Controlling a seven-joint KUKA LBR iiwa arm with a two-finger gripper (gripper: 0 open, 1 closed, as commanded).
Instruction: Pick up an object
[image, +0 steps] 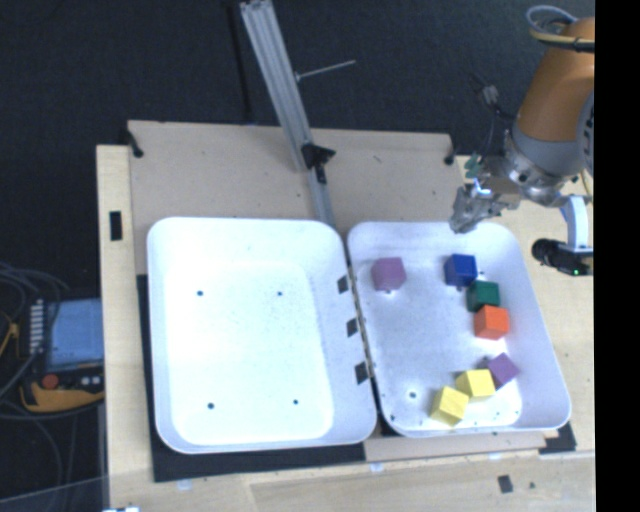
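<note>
Light falls evenly from above and is fairly bright on the two white bins (250, 330), whose floors wash out to near-featureless white with mild glare. The blocks cast only small, soft shadows. The floor around the surface (220, 170) stays dark. The whole picture is slightly soft and grainy, and the hand (468, 215) looks blurred.
</note>
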